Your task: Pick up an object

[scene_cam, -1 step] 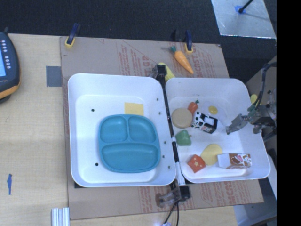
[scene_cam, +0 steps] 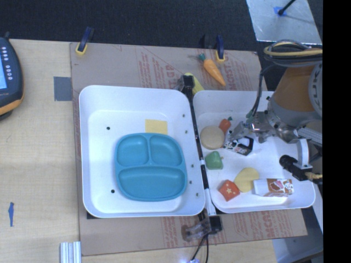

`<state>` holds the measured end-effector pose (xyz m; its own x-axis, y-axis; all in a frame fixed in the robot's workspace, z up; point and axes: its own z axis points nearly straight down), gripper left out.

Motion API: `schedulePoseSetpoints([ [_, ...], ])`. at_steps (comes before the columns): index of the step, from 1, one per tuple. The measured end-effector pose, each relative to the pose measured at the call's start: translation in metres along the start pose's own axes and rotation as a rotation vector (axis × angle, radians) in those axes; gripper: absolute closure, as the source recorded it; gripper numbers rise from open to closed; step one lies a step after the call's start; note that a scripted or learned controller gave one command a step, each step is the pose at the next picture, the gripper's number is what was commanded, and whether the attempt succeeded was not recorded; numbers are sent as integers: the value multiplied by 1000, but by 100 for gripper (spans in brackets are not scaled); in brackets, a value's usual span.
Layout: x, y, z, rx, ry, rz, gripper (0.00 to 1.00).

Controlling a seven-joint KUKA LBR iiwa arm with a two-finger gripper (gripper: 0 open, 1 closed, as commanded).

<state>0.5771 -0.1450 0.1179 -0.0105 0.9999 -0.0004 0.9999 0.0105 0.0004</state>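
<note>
A: The two-finger gripper (scene_cam: 245,137) sits low in the right shallow white plastic bin (scene_cam: 307,201), over the small black-and-white patterned toy (scene_cam: 239,144); for a clean pick, centre on it and stay clear of the round tan bun-shaped piece (scene_cam: 211,137) just beside it.

B: And the fingers?

A: I cannot tell how far apart they are, nor whether anything sits between them; the toy lies on the bin floor, touching or just under the tips.

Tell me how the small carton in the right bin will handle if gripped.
The carton lies flat on its side, so it probably won't roll or tip. Its flat faces look easy to pinch, though it may crush. It touches the yellow piece, which a push would likely nudge.
</note>
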Motion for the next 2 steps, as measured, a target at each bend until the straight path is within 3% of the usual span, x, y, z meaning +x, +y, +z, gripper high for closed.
schedulePoseSetpoints([
  [1, 27, 54, 17, 0, -2, 9, 0],
  [2, 23, 10, 25, 5, 0, 8, 0],
])
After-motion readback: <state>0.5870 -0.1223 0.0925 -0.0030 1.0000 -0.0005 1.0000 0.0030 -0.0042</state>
